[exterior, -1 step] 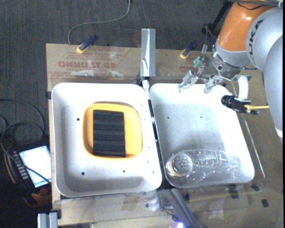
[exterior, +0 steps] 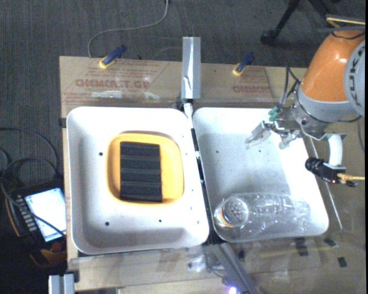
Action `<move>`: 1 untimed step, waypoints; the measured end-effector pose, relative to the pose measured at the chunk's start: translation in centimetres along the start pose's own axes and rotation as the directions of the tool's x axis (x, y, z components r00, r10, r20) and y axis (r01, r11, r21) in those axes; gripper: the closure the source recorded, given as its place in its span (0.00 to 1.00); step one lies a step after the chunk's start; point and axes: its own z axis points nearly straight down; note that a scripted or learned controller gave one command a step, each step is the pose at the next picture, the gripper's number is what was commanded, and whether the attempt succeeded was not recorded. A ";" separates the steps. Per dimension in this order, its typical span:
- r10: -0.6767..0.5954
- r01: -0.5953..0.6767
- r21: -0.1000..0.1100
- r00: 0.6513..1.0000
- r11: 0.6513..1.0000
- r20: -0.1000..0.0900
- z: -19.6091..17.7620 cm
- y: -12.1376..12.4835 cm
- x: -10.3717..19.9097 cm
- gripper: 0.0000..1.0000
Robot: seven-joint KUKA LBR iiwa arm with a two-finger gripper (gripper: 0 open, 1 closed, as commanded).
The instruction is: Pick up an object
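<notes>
A clear plastic bottle [exterior: 264, 211] lies on its side along the near edge of the right bin [exterior: 233, 158], its cap end pointing left. A yellow sponge with a black ribbed top [exterior: 144, 169] rests in the middle of the left bin [exterior: 86, 164]. My gripper [exterior: 271, 135] hangs over the far right part of the right bin, above and behind the bottle. Its fingers [exterior: 256, 135] are spread apart with nothing between them.
A metal divider post [exterior: 190, 75] stands at the back between the bins. Two blue-and-yellow clamps [exterior: 112, 56] hold the cardboard backing. A tablet [exterior: 43, 212] and cables lie on the floor at the left.
</notes>
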 end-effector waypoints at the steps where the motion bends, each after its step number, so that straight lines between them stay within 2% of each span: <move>1: 0.020 -0.020 -0.002 1.000 1.000 0.001 -3.1 -2.2 -8.3 0.00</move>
